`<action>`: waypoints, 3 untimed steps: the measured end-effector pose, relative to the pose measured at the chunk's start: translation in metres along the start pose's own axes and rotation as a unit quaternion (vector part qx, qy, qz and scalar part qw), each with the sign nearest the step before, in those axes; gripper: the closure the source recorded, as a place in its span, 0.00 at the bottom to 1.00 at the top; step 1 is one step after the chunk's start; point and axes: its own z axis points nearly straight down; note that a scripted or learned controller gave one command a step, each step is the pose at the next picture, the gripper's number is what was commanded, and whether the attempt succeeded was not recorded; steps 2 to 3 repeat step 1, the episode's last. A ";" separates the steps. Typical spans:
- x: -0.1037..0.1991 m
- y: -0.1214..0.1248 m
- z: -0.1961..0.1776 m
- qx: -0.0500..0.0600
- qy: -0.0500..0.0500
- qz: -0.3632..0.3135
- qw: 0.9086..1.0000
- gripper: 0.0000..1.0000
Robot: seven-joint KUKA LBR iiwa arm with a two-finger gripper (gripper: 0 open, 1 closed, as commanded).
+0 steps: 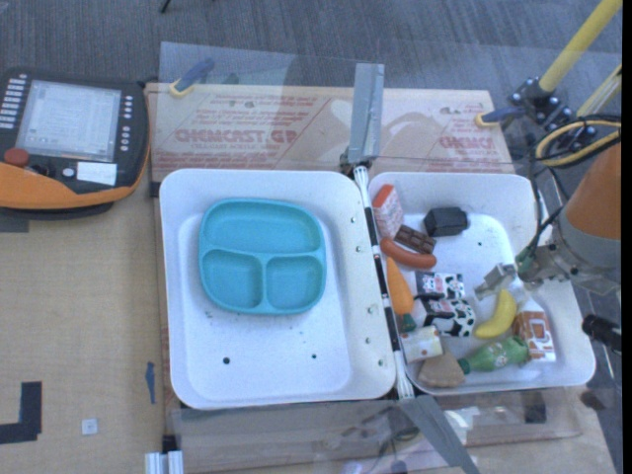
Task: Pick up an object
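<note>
- Grey carpet surrounds the bench; the left bin (188,363) carries a teal divided plate (263,256).
- Gripper (497,280) hangs low in the right bin (494,191), fingers slightly spread, pinching nothing.
- Banana (499,315) lies just near of the fingertips, apart from them.
- Looks light, stiff, smooth plastic; grip across its middle.

- The bench (79,294) is brown board.
- Two white bins sit on it side by side, touching: the left bin (188,265) and the right bin (494,191).
- A pendant (69,141) rests at its far left corner.
- A clear sheet (296,126) lies behind the bins.
</note>
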 end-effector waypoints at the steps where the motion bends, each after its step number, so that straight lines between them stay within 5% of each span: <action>1: -0.001 0.001 -0.008 0.000 0.000 0.000 1.000 1.00; 3: -0.001 0.001 -0.008 0.000 0.000 0.000 1.000 1.00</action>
